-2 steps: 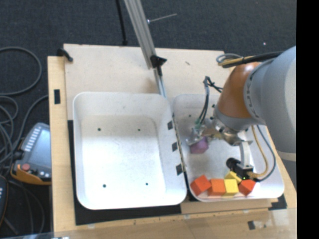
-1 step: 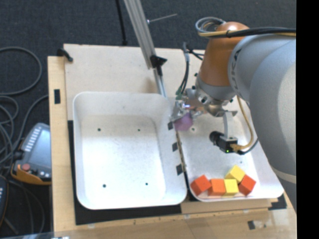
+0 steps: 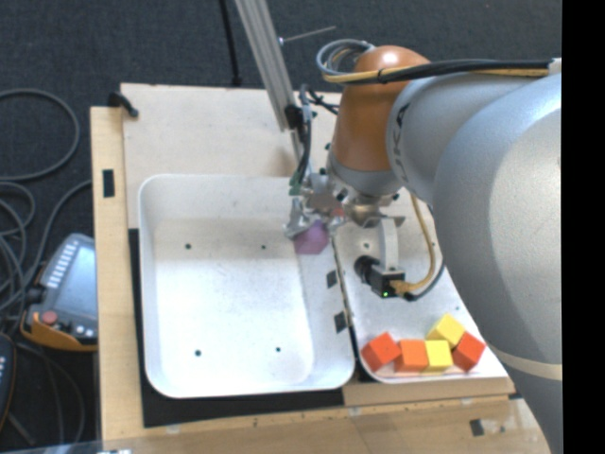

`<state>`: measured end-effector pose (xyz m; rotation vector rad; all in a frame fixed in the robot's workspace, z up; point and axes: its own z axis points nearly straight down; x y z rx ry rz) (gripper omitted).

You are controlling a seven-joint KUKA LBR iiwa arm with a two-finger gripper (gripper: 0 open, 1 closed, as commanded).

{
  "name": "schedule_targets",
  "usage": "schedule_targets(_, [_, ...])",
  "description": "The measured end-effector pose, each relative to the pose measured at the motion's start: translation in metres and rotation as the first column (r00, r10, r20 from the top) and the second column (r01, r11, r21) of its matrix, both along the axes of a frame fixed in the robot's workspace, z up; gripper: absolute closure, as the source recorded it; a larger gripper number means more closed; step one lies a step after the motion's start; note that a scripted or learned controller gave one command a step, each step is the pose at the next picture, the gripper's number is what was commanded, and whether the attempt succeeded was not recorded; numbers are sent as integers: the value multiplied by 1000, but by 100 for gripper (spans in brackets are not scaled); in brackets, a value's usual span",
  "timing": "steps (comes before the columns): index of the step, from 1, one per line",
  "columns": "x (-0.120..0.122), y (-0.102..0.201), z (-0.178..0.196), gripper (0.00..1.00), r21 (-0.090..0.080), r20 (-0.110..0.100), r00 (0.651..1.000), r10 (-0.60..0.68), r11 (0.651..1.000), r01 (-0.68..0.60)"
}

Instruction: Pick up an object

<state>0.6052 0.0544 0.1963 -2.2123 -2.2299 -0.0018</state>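
Grey arm (image 3: 492, 187) looms closest, reaching in from the right | left bin (image 3: 227, 376) on the desk (image 3: 189, 130) | hand (image 3: 310, 223) over the divide between bins, fingers clamped on a purple object (image 3: 311, 239) held up off the bin floor | orange and yellow blocks (image 3: 425, 350) clustered in the right bin's (image 3: 416, 378) near corner

Even, bright overhead light w/ soft shadows; white bin (image 3: 165, 282) slightly washed out, pic a bit grainy/soft.

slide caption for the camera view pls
KUKA arm's gripper holds a purple object over the left bin's right edge; orange and yellow blocks lie in the right bin.
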Motion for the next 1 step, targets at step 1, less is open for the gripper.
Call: schedule_targets(1, [43,4,17,100,-1,4,1000,-3,1000,3])
